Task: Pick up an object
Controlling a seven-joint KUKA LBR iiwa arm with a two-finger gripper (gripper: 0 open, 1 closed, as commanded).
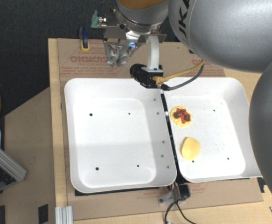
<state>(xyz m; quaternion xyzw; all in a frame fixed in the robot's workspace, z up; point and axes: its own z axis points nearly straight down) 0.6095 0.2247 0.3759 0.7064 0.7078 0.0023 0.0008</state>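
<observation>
Two small objects lie in the right bin (229,101), near its left wall. One is a round yellow piece with red and dark markings (181,116). The other is a plain pale yellow lump (190,148) just in front of it. My gripper (117,56) hangs high over the cardboard behind the back edge of the left bin (80,125), far from both objects. Its fingers look shut, with nothing between them.
The two bins meet at a dark seam (168,125) down the middle. A small blue and yellow clamp (85,37) sits on the cardboard at the back left. The large grey arm covers the upper right of the view.
</observation>
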